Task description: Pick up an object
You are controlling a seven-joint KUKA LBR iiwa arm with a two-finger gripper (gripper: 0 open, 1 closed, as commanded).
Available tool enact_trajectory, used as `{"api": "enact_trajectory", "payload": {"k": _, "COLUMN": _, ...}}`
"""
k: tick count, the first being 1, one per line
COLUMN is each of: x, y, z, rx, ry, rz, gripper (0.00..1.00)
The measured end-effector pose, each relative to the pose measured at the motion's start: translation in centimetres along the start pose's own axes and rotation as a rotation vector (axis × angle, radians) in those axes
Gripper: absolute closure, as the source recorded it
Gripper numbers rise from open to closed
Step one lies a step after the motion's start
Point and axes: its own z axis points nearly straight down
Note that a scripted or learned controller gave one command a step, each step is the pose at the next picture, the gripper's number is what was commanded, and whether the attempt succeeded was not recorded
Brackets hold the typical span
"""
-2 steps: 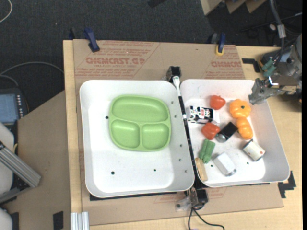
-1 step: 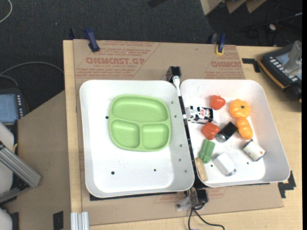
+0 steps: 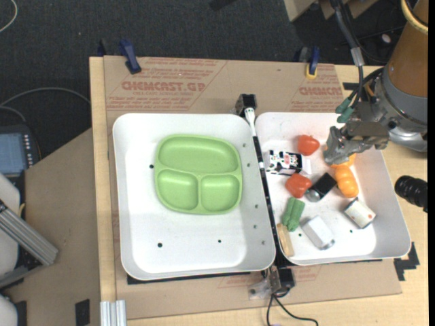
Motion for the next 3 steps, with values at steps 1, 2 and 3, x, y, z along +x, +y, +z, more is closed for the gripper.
{"api": "enact_trajectory", "payload": {"k": 1, "x": 4.4, "y": 0.2, "z": 11.1, "rx": -0.004, "ry": 0.000, "rz": 0.001, "gripper": 1.00}}
{"api": "enact_trajectory", "payload": {"k": 2, "x": -1.1, "y": 0.3, "z": 2.8, "rx": -0.028, "ry": -0.003, "rz": 0.011, "gripper": 1.00}}
{"api": "enact_trajectory", "payload": {"k": 3, "x": 2.5, "y": 0.2, "z": 15.8, "rx": -0.005, "ry": 0.000, "rz": 0.004, "gripper": 1.00}}
